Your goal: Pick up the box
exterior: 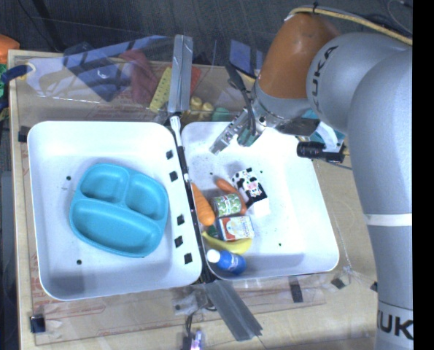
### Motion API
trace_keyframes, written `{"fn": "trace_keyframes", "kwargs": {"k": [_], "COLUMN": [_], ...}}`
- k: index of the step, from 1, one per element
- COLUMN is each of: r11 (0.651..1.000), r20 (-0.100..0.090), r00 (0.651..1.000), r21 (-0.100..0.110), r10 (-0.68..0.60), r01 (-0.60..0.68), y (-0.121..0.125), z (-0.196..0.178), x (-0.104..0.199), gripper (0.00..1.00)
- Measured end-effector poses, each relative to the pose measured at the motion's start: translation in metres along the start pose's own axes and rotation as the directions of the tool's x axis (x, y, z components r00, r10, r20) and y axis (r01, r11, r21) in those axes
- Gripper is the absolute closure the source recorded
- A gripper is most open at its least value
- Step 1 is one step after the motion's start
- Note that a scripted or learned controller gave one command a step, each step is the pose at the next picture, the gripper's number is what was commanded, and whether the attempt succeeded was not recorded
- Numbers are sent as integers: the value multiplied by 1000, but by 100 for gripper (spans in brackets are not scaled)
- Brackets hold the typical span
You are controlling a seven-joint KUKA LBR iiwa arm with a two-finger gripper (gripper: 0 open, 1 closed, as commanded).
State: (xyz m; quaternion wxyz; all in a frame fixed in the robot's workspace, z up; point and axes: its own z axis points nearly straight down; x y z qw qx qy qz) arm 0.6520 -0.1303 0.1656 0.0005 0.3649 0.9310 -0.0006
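A: Where's the box sitting?

B: In the right bin, down by its near-left corner, in the thick of a small heap. Red and green carton, lying flat. A second small green carton touches it on the far side, a carrot lies just to its left, a banana curls under its near edge, and a blue ball sits beyond that, against the bin wall. A cow-patterned toy is just past the box on the far right.

A: And the claw?

B: Up over the far-left part of that same bin, well apart from the box, tilted, carrying nothing. Can't tell from here whether it's spread or pinched together; too small and at a bad angle.

A: What worries you?

B: Crowding, I'd say. Coming down on the box, a fingertip could land on the green carton or the carrot instead, or wedge between them and shove the heap about. It could also pinch the wrong carton, since the two look alike. The box lies flat too, so a shallow grip may slip off. The blue tray in the left bin is out of harm's way.
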Motion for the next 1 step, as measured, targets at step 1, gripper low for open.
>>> {"fn": "trace_keyframes", "kwargs": {"k": [1], "r11": [996], "r20": [1], "r00": [996], "r21": [-2], "r10": [92], "r01": [-92], "y": [25], "z": [-55], "x": [27], "gripper": [100]}}
